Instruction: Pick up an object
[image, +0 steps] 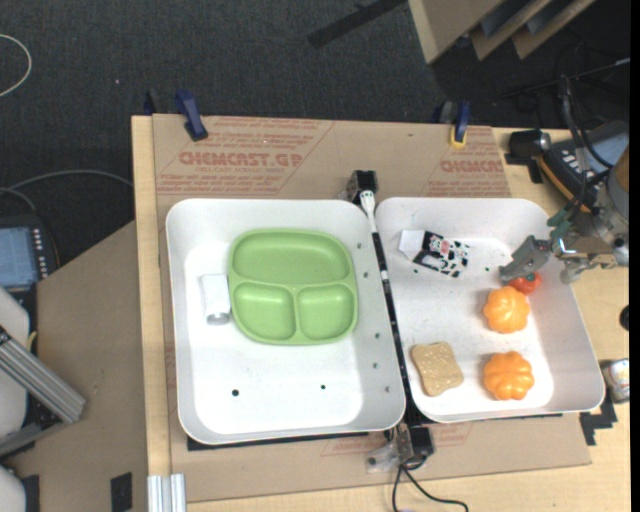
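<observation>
The right bin (470, 215) holds a black-and-white patterned packet (440, 252), a tan toast-shaped piece (437, 367), two orange pumpkin-like toys (506, 311) (508, 375) and a small red piece (529, 284). My gripper (546, 268) hangs over the bin's right side, just above the upper orange toy. It looks open, and its left finger (520, 263) ends right over the small red piece. Nothing shows between the fingers.
In the left bin (190, 240) lie a green divided plate (293, 285) and a small white cylinder (214, 298) beside the plate's left edge. The raised rims of the two bins meet in the middle. Cables and hardware crowd the bench's right edge.
</observation>
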